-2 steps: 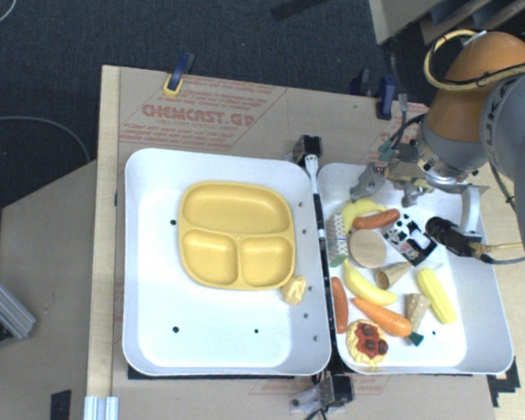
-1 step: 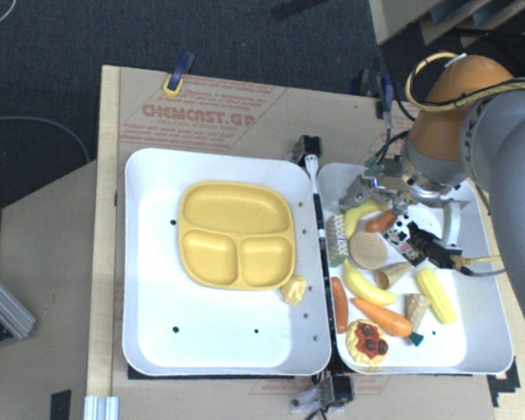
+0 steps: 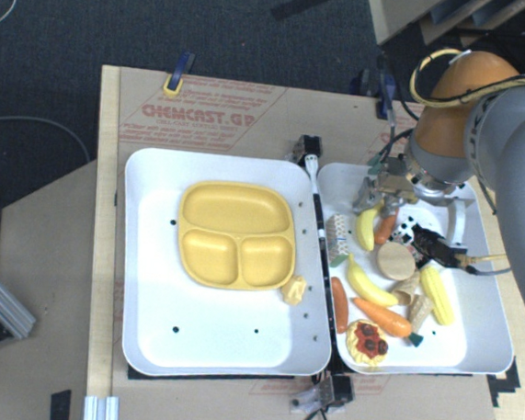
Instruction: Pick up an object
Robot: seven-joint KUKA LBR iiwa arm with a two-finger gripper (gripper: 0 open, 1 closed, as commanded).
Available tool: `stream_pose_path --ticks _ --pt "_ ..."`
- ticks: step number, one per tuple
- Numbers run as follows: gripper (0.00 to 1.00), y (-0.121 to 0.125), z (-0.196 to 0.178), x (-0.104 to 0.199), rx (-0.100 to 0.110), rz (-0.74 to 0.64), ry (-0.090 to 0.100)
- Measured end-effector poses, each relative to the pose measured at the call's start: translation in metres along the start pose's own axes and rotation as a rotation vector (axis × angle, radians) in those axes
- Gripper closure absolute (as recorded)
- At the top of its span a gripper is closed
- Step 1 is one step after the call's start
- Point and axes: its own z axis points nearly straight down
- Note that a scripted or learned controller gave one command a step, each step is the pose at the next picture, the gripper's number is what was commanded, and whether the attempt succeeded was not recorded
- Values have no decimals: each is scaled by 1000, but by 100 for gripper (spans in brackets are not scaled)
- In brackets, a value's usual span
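cardboard-topped bench (image 3: pixel 208 107); hand (image 3: pixel 381 199) over toy food (image 3: pixel 389 281), grip state unclear.

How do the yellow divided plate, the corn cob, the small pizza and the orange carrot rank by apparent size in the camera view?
1. Yellow divided plate, by far the largest.
2. Orange carrot and corn cob: they look about equally long, so I won't rank them.
3. Small pizza, the smallest.

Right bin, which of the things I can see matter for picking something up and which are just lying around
For the job:
tool, down in the right bin
toy foods there: bananas, carrot, corn cob, pizza slice, hot dog

Lying about:
yellow divided plate in the left bin
small yellow piece beside the plate
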Motion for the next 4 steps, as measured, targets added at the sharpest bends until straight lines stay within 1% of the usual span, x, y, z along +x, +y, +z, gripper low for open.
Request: stream_pose_path --ticks 1,2,3,4 --pt "100 1 -45 -5 -17 -1 -2" --pt "100 -4 -95 2 -18 -3 -1" --pt "100 -3 -128 2 -16 -3 -1" --pt "100 -34 -135 43 -8 -6 2"
